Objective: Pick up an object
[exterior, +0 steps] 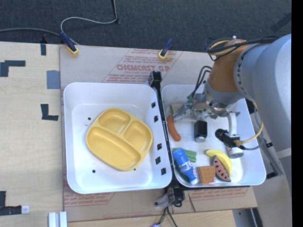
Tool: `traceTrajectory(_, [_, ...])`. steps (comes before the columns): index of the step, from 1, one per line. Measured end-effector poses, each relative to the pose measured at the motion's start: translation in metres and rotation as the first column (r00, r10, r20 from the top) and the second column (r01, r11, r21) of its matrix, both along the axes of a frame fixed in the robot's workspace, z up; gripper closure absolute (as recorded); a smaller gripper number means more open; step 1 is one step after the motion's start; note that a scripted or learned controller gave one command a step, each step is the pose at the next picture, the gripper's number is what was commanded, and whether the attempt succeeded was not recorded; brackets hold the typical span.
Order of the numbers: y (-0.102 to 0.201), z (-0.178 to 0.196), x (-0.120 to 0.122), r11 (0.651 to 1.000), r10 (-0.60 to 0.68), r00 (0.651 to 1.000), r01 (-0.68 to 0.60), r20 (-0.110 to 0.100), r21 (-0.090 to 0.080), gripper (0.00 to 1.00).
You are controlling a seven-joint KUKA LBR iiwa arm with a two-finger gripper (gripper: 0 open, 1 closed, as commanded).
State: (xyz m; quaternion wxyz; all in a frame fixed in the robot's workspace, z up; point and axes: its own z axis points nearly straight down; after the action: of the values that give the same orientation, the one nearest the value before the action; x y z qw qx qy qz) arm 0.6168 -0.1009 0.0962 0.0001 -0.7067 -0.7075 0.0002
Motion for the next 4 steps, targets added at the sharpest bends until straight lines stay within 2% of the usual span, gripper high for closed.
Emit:
traceTrajectory(1, [0.003, -0.009, -0.010, 1.000, -0.004, 1.000, 0.004, 0.008, -0.007, 0.00])
traceTrajectory(2, [0.000, -0.011, 0.030, 1.000, -0.003, 1.000, 0.003, -0.001, -0.007, 0.00])
traceTrajectory(3, [0.001, -0.002, 0.030, 1.000, -0.001, 1.000, 0.001, -0.001, -0.005, 1.00])
traceTrajectory(4, [0.042, 0.088, -0.014, 1.000, 0.001, 1.000, -0.001, 0.001, 0.001, 1.00])
